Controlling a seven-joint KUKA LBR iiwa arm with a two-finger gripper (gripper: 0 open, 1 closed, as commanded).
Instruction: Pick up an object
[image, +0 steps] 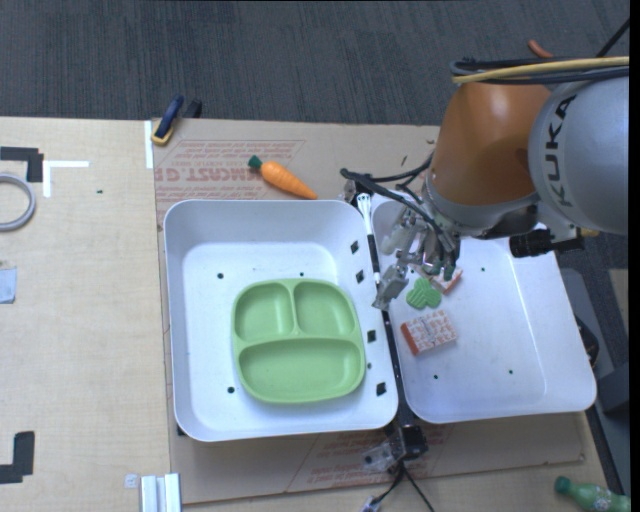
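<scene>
My gripper (414, 280) hangs low over the left part of the right bin (520, 340), close to the wall shared with the left bin. Its fingers stand open, one fingertip (386, 294) near that wall. A small green toy (425, 295) lies on the bin floor just below and between the fingers, not gripped. A small orange-and-white piece (452, 283) lies right beside it. A red-and-white block (429, 333) rests a little nearer the front. The arm's grey and orange wrist (490, 150) hides the bin's back part.
A green divided plate (298, 340) lies in the left bin (190, 300). A toy carrot (283, 177) lies on the cardboard behind the left bin. A blue-and-yellow object (168, 120) lies at the back left, and a green item (590, 492) at the front right corner.
</scene>
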